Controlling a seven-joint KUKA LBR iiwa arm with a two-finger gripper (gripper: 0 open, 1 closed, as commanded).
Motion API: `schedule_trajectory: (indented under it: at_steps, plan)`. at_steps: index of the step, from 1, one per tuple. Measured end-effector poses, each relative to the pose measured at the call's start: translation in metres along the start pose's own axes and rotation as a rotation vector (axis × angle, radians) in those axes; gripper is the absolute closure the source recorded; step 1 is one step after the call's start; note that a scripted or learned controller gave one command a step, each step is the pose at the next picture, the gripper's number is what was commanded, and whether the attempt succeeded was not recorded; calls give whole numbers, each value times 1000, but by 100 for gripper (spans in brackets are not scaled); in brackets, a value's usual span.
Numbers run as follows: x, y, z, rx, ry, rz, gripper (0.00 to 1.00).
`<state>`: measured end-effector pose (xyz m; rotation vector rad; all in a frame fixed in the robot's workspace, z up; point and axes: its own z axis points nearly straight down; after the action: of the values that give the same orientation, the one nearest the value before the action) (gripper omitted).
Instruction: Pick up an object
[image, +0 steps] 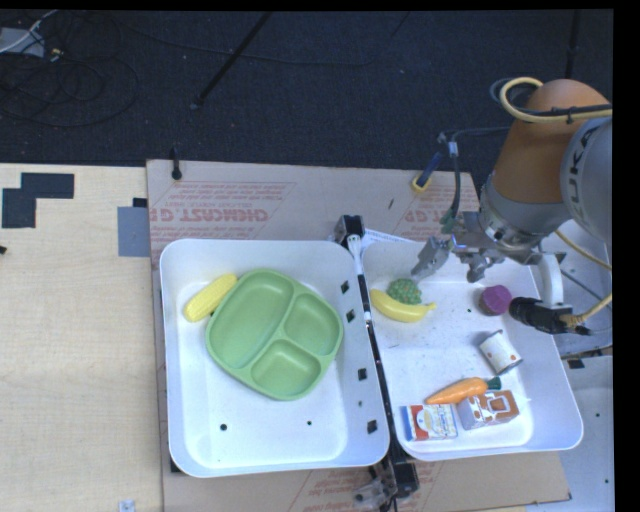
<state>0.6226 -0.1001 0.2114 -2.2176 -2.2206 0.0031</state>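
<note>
Jaws (452, 258) stand spread and hold nothing — broccoli (404, 290) on the banana (400, 307) lies just below-left of them, so descend squarely over it before closing.

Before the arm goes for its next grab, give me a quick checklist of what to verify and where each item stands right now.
1. Gripper carrying nothing: ok, nothing shows between its fingers.
2. Nearest target reachable: ok, broccoli sits just left of and below it.
3. Broccoli isolated: not ok, it touches the banana.
4. Purple ball free: ok, apart from the rest.
5. Carrot free: not ok, it lies against the carton.
</note>
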Motion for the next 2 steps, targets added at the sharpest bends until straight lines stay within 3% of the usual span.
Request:
schedule_trajectory:
  at_steps: [1, 2]
  plan:
    - [3, 9, 88, 2, 0, 1, 0]
    - [19, 21, 124, 0, -1, 1, 0]
